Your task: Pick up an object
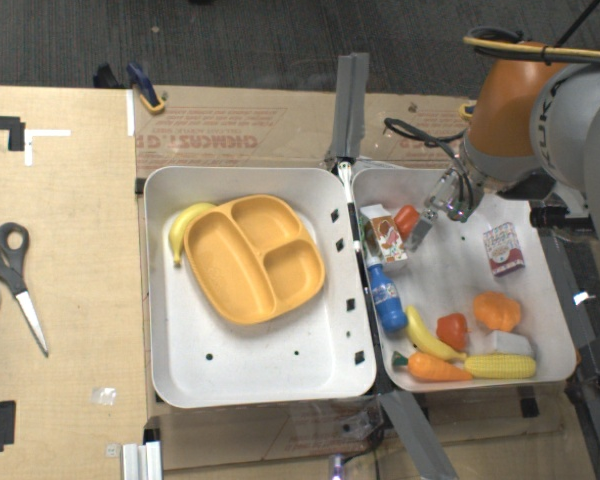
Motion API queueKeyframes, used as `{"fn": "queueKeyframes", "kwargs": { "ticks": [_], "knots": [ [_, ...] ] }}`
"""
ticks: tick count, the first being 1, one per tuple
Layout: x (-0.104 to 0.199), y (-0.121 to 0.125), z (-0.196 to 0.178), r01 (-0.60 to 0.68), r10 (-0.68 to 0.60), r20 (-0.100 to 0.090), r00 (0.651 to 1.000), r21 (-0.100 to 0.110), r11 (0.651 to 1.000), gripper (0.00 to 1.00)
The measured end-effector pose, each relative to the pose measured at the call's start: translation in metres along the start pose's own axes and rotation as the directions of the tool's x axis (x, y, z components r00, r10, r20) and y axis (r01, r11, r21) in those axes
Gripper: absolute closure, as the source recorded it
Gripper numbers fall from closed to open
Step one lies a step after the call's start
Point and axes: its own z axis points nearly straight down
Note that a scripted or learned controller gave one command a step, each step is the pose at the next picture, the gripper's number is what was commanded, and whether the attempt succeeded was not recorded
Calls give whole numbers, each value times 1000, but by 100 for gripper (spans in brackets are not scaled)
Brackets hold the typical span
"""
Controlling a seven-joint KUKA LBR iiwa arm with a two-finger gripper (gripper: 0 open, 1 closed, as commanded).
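My gripper hangs low over the upper left part of the right bin, with the grey arm and orange band behind it at the upper right. A small red object lies right against the gripper's tip; whether it is held is unclear. Just left of it lies a white and red carton, with a blue bottle below that. Further down the bin hold a yellow banana, a red pepper, an orange fruit, a carrot, a corn cob and a small red-and-white box.
The left bin holds a yellow divided plate with a banana at its left rim. A grey divider stands between the bins at the back. Scissors lie on the bench at far left.
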Motion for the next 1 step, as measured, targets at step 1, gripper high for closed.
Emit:
{"fn": "queueKeyframes", "kwargs": {
  "ticks": [1],
  "knots": [
    [9,-18,6,-135,135,6,991,-18,991,0]
  ]
}}
